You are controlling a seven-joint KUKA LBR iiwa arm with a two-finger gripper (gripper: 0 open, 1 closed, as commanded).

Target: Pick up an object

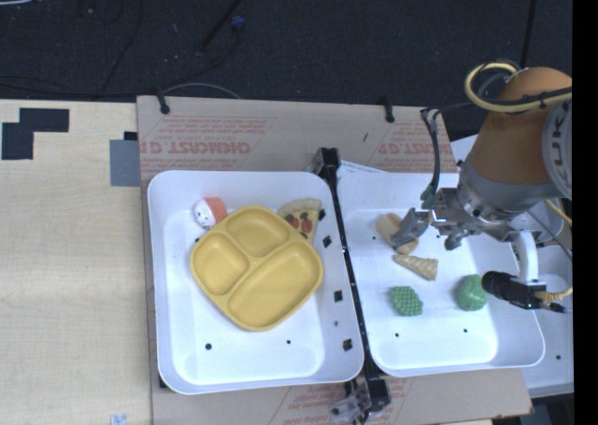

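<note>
Tan piece (pixel 389 226) near upper left of right bin (pixel 523 358), w/ gripper (pixel 411 227) just beside it, prob. lined up for a grab. Fingers look apart, nothing betw. them. Cone wedge (pixel 417 266) just below; green bumpy ball (pixel 405 301) further down.

- Your gripper (pixel 411 229) hangs over the right bin (pixel 448 358); a tan piece (pixel 389 226) sits right at its fingers.
- Just below them: cone wedge (pixel 417 266).
- Further below: green knobbly ball (pixel 405 301), green lump (pixel 471 293).
- Bare floor lies beyond those two.
</note>
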